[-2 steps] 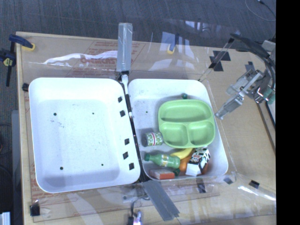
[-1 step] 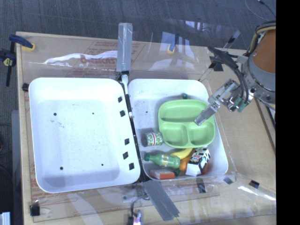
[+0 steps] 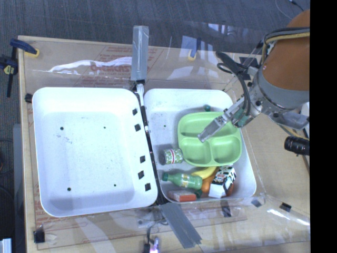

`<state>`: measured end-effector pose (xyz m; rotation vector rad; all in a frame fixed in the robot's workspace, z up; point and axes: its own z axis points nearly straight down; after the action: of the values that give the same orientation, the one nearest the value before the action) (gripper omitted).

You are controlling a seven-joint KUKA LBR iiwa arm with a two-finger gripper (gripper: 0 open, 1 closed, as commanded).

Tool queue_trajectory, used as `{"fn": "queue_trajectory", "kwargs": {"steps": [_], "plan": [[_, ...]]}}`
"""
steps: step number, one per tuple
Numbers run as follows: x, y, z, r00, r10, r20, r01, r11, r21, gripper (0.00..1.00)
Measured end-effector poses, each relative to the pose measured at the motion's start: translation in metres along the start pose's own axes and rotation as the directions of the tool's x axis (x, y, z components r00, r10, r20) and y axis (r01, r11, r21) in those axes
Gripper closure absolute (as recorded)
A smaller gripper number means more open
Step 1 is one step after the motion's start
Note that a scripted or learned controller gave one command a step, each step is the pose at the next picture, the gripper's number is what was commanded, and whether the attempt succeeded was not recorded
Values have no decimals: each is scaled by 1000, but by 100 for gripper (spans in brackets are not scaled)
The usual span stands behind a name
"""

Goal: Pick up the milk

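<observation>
The milk (image 3: 223, 181) is a small white carton with black patches. It lies in the right bin (image 3: 158, 109) near the front right corner, leaning against a banana (image 3: 205, 172) and an orange piece (image 3: 207, 184). My gripper (image 3: 203, 136) hangs over the green divided plate (image 3: 231, 151), above the plate's left half. It is behind and to the left of the milk and apart from it. Nothing shows in the gripper.
A small tin (image 3: 172, 155), a green bottle (image 3: 183, 180) and a red flat item (image 3: 182, 196) lie along the right bin's front. The left bin (image 3: 84, 152) adjoins it across a shared wall with black clips. The arm's wrist and cables (image 3: 274, 73) stand over the right edge.
</observation>
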<state>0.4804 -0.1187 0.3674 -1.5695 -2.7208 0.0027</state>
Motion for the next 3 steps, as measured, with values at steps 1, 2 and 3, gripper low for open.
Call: {"fn": "queue_trajectory", "kwargs": {"steps": [1, 2, 3], "plan": [[-15, -13, -9, 1000, 2, 2, -2, 1000, -1, 0], [-12, -11, -77, 952, -307, 5, 307, 952, -3, 0], [-13, -10, -88, 951, -310, 8, 310, 951, -3, 100]]}}
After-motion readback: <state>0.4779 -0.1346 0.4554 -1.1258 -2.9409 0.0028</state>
